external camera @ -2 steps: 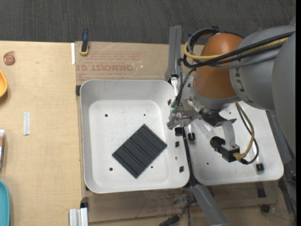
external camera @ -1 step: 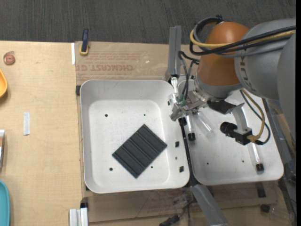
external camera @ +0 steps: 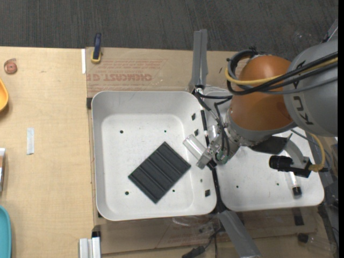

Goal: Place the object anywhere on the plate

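A dark grey ribbed rectangular plate [external camera: 159, 172] lies turned at a slant on the floor of the left white bin [external camera: 107, 144], a little right of its middle. My gripper [external camera: 200, 151] hangs low over the right rim of that bin, by the divider between the two bins and just up and right of the plate's near corner. The big orange and grey wrist above it hides much of the gripper. I cannot make out any object in it.
The right bin [external camera: 258, 195] lies mostly under the arm; a small pale cylinder with a dark tip [external camera: 295, 188] lies near its right side. Brown cardboard [external camera: 140, 71] sits behind the bins, and the wooden bench [external camera: 43, 144] extends left.
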Tool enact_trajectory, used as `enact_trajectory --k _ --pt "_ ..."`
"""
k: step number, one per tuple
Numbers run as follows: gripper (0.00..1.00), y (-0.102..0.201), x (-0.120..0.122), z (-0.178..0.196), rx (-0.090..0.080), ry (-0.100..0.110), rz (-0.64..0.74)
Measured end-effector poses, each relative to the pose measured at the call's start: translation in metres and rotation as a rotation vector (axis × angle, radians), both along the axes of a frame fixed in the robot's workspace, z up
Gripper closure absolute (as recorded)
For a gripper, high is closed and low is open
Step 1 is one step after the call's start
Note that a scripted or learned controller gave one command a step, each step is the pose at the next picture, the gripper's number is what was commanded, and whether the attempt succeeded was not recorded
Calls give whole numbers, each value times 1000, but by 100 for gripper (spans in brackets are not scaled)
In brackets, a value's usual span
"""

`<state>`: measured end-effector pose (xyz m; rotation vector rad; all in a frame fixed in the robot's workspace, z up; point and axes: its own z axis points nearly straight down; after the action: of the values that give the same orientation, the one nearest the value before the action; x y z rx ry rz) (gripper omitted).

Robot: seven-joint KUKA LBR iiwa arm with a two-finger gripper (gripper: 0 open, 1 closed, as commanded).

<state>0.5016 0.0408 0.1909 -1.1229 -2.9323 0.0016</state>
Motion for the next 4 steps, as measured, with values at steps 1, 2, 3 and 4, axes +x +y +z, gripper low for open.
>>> enact_trajectory --k 1,2,3,4 --pt "100 26 79 0 0 -3 245" --pt "100 -19 32 2 1 -5 549" --pt "0 -19 32 2 1 -5 549" --pt "0 -19 75 21 2 -6 1226"
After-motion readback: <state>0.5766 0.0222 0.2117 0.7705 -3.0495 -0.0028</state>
